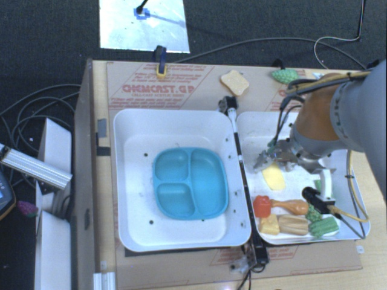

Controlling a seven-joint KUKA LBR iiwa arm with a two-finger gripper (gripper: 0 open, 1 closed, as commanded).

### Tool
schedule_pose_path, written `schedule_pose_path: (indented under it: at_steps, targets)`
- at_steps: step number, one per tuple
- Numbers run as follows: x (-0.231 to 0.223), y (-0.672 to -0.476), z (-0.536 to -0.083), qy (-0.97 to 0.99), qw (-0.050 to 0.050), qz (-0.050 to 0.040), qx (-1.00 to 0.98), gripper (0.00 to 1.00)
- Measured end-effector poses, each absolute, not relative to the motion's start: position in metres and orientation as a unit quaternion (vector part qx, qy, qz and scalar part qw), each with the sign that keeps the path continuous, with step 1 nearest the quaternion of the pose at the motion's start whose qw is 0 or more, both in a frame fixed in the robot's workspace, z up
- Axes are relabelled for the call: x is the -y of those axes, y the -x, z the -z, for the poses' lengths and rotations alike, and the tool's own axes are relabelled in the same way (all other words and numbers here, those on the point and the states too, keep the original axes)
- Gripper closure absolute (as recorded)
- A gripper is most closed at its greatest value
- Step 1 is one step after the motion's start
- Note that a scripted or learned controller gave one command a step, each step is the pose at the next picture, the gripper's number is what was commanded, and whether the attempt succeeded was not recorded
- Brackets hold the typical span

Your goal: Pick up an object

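the bench (181, 80) bears two white bins (136, 138) side by side, a toast slice (234, 82) and a green toy (284, 75).

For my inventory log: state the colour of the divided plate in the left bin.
Light blue plate, clearest in the camera view.

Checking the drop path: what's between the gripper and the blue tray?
In the camera view, the gripper hovers in the right bin. Between it and the blue tray lie bare white bin floor and the divider where both bins meet.
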State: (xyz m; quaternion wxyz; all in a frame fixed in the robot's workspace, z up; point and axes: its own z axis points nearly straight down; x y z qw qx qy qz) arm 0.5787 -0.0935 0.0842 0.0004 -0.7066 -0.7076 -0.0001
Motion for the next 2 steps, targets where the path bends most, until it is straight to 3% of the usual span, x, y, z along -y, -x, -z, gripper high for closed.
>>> schedule_pose_path:
  at_steps: [1, 2]
  targets:
    - [0.0938, -0.5799, -0.0953, 0.706, -0.001, 0.0012, 0.708, 1.00]
    - [0.0937, -0.5798, -0.0951, 0.706, -0.001, 0.0012, 0.708, 0.00]
